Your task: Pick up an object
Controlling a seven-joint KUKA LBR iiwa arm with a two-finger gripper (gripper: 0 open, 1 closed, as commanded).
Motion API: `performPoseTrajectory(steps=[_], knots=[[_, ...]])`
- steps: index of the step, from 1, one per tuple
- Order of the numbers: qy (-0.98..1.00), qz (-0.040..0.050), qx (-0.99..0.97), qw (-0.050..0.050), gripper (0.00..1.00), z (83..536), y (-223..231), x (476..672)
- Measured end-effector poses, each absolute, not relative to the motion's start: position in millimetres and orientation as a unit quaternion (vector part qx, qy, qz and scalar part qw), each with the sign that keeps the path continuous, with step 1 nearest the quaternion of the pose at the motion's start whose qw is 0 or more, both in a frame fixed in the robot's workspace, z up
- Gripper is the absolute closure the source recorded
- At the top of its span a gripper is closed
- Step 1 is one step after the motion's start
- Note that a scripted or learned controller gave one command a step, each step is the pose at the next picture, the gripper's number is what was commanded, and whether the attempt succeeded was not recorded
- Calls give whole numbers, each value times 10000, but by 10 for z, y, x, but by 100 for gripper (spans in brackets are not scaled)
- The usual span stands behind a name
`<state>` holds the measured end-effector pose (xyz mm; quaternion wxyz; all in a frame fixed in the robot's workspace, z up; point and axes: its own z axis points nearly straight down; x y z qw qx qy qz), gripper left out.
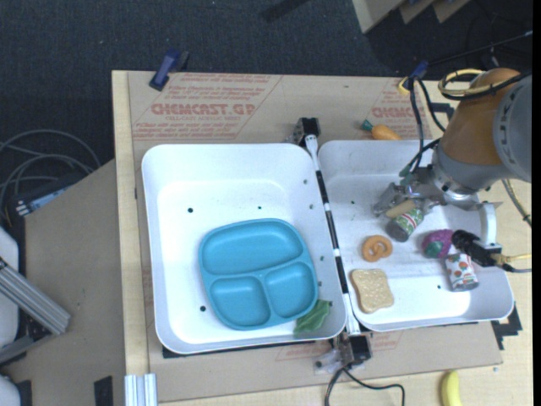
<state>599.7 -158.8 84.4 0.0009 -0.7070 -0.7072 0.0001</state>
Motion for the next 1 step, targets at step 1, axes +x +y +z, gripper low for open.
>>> performPoseTrajectory(steps=[1], knots=[[-7070, -4, -7072, -3, 100, 948, -1592, 6002]])
